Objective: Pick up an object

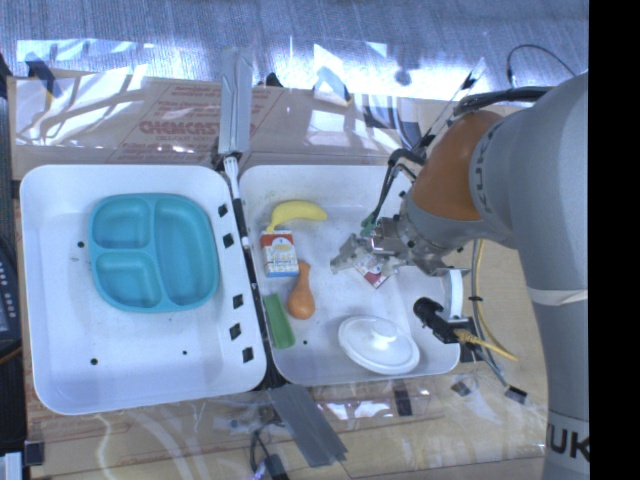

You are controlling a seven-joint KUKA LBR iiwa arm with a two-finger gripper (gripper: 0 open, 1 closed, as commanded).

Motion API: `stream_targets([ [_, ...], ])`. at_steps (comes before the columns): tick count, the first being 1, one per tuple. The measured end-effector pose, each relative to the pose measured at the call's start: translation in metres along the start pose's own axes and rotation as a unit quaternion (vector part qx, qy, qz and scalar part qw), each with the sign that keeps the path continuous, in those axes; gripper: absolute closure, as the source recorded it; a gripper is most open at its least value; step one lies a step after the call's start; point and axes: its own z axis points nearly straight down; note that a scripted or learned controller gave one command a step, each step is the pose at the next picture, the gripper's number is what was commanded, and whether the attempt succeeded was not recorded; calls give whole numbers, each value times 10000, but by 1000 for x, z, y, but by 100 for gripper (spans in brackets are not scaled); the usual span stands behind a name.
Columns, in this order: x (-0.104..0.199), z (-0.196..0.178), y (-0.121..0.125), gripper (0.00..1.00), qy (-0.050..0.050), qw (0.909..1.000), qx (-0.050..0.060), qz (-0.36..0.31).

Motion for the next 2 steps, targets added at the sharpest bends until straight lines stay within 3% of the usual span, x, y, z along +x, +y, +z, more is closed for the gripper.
stream_targets([
  [1,-10,13,24,0,13,9998,-75,-201],
  [2,-13,2,25,100,-22,9997,-95,-217],
])
